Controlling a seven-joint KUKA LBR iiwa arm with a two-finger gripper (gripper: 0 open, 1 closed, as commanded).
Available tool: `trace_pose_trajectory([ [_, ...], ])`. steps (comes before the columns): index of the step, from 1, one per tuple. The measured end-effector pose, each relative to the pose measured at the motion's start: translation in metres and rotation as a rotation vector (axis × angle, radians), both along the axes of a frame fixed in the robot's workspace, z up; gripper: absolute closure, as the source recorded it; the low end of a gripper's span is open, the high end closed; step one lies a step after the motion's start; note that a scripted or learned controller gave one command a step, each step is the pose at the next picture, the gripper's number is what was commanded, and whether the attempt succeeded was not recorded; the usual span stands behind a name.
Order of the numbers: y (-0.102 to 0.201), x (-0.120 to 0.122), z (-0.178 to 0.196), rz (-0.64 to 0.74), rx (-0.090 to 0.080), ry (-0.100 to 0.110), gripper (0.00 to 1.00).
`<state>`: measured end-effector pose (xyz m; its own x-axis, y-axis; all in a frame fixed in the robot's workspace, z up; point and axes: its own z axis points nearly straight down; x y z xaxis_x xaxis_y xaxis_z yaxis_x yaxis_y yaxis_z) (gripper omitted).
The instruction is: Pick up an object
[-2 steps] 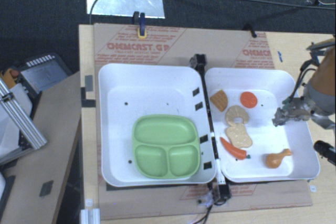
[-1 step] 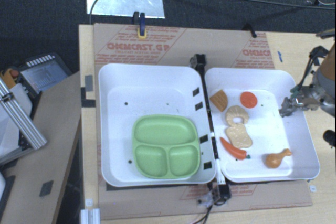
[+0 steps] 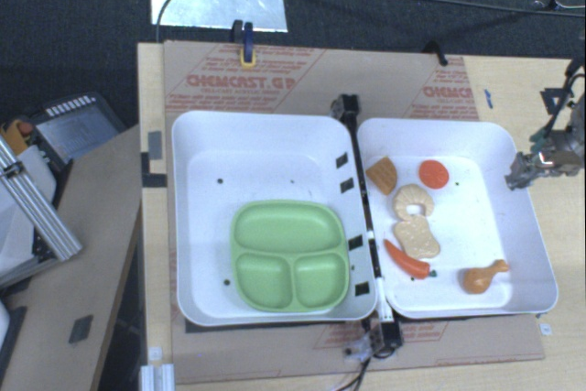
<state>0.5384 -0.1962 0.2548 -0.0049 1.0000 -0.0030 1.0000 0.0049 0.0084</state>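
The pale wooden counter (image 3: 110, 197) spreads under everything, with a printed brown cardboard sheet (image 3: 275, 78) laid over it beneath the two bins. The left shallow white plastic bin (image 3: 197, 151) carries one thing: a light green plastic plate with three compartments (image 3: 291, 254), lying flat toward the near side of the bin. The right shallow white plastic bin (image 3: 513, 197) sits just beside it, the two rims touching along a middle seam, and it holds the small toy foods — a tan wedge like a slice of bread (image 3: 382, 175) near the seam, a round red-orange piece like a tomato slice (image 3: 434, 174) beside it, a cream pretzel-shaped ring (image 3: 413, 200) below them, a pale beige piece of bread shape (image 3: 417, 239) touching the ring's lower edge, a red chilli pepper (image 3: 406, 259) lying slantwise against that, and a brown drumstick (image 3: 482, 276) apart in the near right corner. My fingers (image 3: 540, 162) hang at the far right rim of the right bin, outside the cluster of foods and well apart from each of them; whether they are spread or closed I cannot tell — they are too small and blurred here.
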Motion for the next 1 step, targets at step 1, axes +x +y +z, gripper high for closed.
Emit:
trace_pose_trajectory([
  [1,-0.0002,0.0012,0.0149,0.0,0.001,0.004,1.0],
])
